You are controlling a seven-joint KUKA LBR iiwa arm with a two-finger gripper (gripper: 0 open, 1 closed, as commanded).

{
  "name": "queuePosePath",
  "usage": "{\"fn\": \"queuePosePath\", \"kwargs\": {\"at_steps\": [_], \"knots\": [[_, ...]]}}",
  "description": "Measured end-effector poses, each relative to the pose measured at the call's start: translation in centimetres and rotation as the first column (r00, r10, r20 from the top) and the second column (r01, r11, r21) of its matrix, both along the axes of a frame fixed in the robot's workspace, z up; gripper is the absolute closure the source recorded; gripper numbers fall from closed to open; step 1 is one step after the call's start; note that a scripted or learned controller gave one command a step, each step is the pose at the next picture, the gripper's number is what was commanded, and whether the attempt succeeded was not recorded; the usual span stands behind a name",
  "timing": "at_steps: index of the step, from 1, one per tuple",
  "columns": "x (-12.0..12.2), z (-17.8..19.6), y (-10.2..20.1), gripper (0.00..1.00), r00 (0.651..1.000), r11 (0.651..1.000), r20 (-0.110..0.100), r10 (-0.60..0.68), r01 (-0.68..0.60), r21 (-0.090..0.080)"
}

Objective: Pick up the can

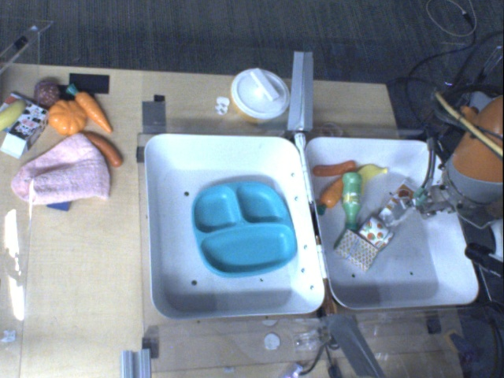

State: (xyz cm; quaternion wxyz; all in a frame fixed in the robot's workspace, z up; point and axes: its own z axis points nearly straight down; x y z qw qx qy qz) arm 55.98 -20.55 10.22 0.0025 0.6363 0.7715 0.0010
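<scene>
Camera view, your inventory, placed from the end effector:

1. End effector (425, 201): low over the right bin (409, 286), near its right wall, on the grey arm (476, 160) with the orange band. You cannot tell from here whether it is spread or pressed together.
2. Can (395, 206): a small silvery item lying tilted on the bin floor, just left of the end effector. Touching or apart cannot be told, and any label is too small to read.
3. Patterned carton (362, 244): left of the end effector and nearer you, just beside the can. It has speckled sides with red and orange spots, and the print is not legible.
4. Green bottle (351, 195): further left, beyond the can, with an orange toy carrot (331, 193) against its left side.
5. Toy sausage (335, 168) and a yellow piece (373, 172): left and to the rear.
6. Left bin (169, 211): well left, holding a blue divided plate (244, 227).
7. Counter (79, 250): far left, bearing a pink cloth (63, 172), a toy pumpkin (67, 116) and a black-and-white packet (27, 122) whose writing is blurred.
8. White lidded tub (261, 93): behind the left bin.
</scene>
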Motion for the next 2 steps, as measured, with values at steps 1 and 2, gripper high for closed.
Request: {"fn": "queuePosePath", "kwargs": {"at_steps": [1,2], "knots": [[0.0,-1.3,8.8,0.0,0.992,0.992,0.008,0.129,-0.129,0.0],[-6.2,-1.2,10.0,0.0,0.954,0.954,0.012,0.3,-0.3,-0.006]]}}
